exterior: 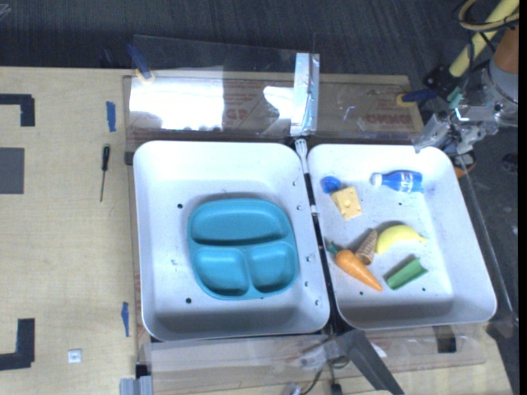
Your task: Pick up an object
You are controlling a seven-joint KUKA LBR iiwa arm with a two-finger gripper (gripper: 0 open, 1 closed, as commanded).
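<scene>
The gripper (pixel 451 132) hung past the bin's far right corner, its grip unreadable; just left lay a blue-labelled white bottle (pixel 398 181).

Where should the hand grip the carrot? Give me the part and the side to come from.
Grip the carrot across its thick middle, coming straight down from above. It lies flat and slanted, leafy end toward the divider, and the cone sits close on its upper right side, so set the fingers across the width.

- A robotics lab bench (pixel 58 245), light wood with black corner marks
- Two white bins (pixel 156 303) on it, clear plastic screen (pixel 222 97) behind them, cables (pixel 486 11) beyond
</scene>
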